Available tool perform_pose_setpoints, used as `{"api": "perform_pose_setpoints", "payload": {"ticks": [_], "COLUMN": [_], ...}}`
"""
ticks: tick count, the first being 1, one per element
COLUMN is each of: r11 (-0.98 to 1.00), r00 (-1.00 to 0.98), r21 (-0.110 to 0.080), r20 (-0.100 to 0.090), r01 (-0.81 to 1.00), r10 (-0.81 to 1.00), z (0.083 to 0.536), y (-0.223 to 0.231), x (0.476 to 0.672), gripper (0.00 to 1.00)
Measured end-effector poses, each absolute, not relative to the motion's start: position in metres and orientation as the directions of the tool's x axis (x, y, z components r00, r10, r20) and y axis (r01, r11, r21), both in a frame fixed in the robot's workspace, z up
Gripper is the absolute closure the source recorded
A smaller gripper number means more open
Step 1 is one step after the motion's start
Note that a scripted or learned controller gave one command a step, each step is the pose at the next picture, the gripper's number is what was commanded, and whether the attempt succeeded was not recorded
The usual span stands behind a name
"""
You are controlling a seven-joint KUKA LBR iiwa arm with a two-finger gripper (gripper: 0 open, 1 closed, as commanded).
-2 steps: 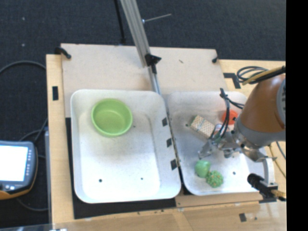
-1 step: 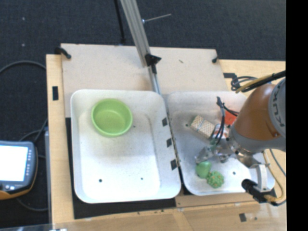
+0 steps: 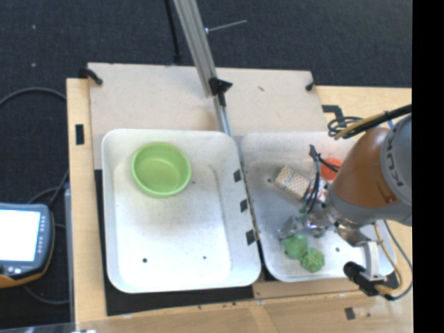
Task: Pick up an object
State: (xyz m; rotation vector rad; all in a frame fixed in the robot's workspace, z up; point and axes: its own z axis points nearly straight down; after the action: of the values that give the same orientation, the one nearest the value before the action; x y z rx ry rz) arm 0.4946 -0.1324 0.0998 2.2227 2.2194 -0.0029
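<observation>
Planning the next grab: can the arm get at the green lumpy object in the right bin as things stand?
Probably yes. The tool hovers just above the green lumpy object in the right bin, with nothing lying between them; the patterned block sits apart, farther back.

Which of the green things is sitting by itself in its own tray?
The green bowl: it sits alone in the left bin. The two small green lumps lie together in the right bin, below the gripper.
</observation>
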Motion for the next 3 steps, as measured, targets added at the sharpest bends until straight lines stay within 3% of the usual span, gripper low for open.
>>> {"api": "perform_pose_setpoints", "payload": {"ticks": [1,3], "r11": [-0.006,0.004], "r00": [0.006,-0.004], "r21": [0.005,0.008], "r20": [0.000,-0.002], "r01": [1.000,1.000], "r10": [1.000,1.000], "z": [0.112,0.229], "y": [-0.133,-0.137], "x": [0.496,0.504], "gripper": [1.00,1.00]}}
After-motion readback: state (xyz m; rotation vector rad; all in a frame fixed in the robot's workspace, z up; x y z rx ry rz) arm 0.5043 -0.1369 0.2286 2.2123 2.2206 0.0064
